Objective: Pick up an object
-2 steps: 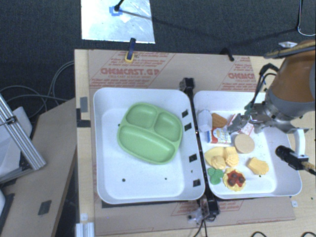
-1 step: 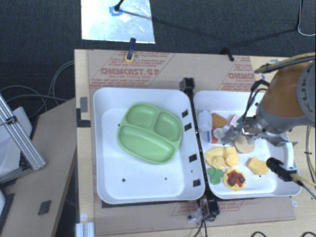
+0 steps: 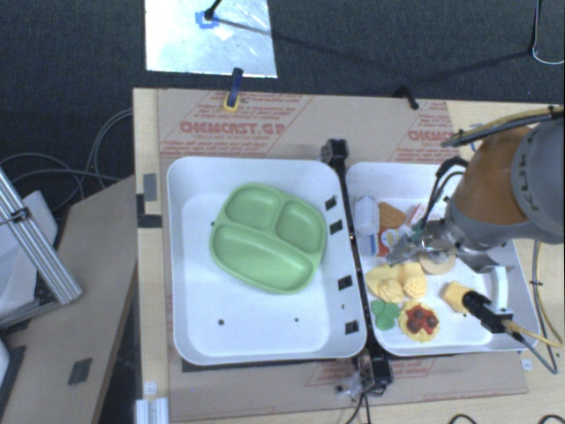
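While the gripper (image 3: pixel 408 247) hangs low in the right bin (image 3: pixel 508 338) among toy foods, a beige piece (image 3: pixel 437 261) lies just beside it, not visibly held. Nearby sit a yellow corn-like lump (image 3: pixel 397 283) and a red-topped disc (image 3: pixel 420 321). Both bins rest on a brown board (image 3: pixel 291 126); the left bin (image 3: pixel 190 263) carries a green divided plate (image 3: pixel 267 236).

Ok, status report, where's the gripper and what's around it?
Gripper low in right bin, over toy food. Fingers unclear. Yellow pieces beside it. Green divided plate in left bin.
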Motion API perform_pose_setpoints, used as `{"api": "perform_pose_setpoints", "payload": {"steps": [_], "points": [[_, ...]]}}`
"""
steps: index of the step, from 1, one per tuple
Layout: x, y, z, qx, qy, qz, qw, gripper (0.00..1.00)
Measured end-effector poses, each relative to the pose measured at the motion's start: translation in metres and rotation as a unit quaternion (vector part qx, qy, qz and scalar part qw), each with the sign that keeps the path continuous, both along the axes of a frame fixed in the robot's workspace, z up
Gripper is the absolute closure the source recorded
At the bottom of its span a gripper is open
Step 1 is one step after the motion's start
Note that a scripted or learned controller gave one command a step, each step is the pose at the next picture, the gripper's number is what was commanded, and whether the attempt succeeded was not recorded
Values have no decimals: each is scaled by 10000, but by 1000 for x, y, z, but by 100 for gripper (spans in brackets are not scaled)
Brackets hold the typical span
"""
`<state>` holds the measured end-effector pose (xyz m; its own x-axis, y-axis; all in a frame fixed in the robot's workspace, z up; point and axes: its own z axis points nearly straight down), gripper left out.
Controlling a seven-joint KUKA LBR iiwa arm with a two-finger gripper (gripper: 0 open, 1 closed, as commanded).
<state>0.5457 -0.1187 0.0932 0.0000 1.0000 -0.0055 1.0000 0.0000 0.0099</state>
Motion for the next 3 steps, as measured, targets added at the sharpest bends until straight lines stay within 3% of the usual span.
{"api": "perform_pose_setpoints", "payload": {"steps": [1, 3], "points": [[2, 1, 13, 11, -24, 8, 10000, 100], [13, 7, 126, 20, 13, 24, 10000, 100]]}}
